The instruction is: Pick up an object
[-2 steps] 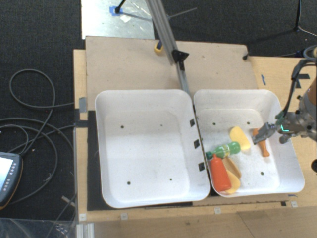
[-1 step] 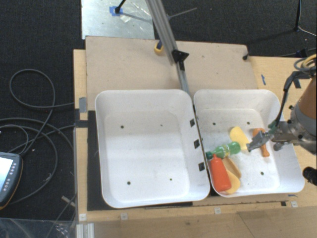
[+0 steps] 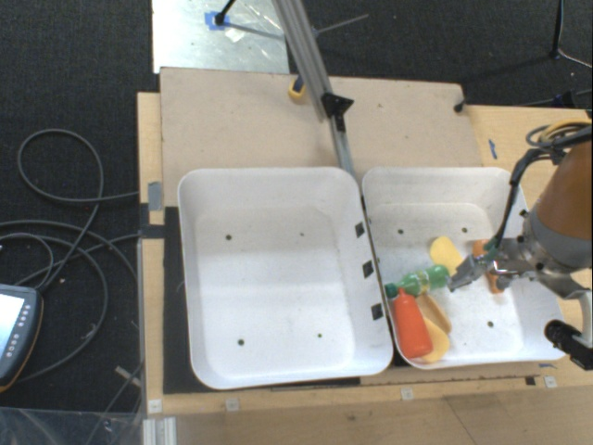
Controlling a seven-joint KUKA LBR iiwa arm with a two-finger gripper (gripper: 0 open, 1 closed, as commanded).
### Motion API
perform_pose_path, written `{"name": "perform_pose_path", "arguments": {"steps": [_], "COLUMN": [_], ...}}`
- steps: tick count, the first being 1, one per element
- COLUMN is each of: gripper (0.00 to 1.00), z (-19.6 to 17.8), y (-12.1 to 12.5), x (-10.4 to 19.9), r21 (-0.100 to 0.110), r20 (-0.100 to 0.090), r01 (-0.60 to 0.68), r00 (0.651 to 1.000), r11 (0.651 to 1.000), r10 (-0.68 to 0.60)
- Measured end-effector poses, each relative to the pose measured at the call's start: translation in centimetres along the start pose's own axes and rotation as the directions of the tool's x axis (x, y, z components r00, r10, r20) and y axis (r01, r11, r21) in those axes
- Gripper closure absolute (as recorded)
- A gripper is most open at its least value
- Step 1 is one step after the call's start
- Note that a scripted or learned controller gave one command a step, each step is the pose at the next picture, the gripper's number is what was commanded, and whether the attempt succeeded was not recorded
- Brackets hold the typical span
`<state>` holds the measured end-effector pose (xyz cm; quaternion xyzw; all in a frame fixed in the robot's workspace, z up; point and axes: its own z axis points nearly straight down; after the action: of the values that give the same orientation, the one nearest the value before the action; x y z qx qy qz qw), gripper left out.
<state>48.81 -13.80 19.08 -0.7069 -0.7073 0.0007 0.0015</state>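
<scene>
Several objects lie in the right bin [image 3: 435, 193]. A green bottle [image 3: 422, 280] lies on its side near the bin's left wall. A red-orange object [image 3: 411, 325] rests below it, against a tan piece [image 3: 437, 323]. A yellow object [image 3: 445, 250] sits just above the bottle. My gripper [image 3: 461, 277] reaches in from the right, low over the bin floor, with its tip right beside the bottle's right end and below the yellow object. A small orange item [image 3: 478, 247] shows just behind the gripper.
The left bin [image 3: 269, 276] stands beside the right one, the two sharing a raised middle wall [image 3: 369, 267]. A slanted metal pole [image 3: 310, 54] crosses above the bench's back. The arm's grey and orange body [image 3: 565, 211] overhangs the right bin's right side.
</scene>
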Motion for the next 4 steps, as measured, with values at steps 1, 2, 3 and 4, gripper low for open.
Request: {"name": "perform_pose_path", "arguments": {"steps": [1, 2, 3, 4], "gripper": [0.0, 1.0, 1.0, 1.0], "z": [5.7, 4.3, -0.1, -1.4], "y": [0.9, 1.1, 0.9, 1.0], "x": [0.0, -0.1, 0.2, 0.2], "r21": [0.001, -0.006, -0.009, -0.007], "r20": [0.0, 0.001, 0.002, 0.002], "r01": [0.0, 0.0, 0.004, 0.004], "r00": [1.0, 1.0, 1.0, 1.0], "r11": [1.0, 1.0, 1.0, 1.0], "r10": [0.0, 0.0, -0.004, -0.004]}}
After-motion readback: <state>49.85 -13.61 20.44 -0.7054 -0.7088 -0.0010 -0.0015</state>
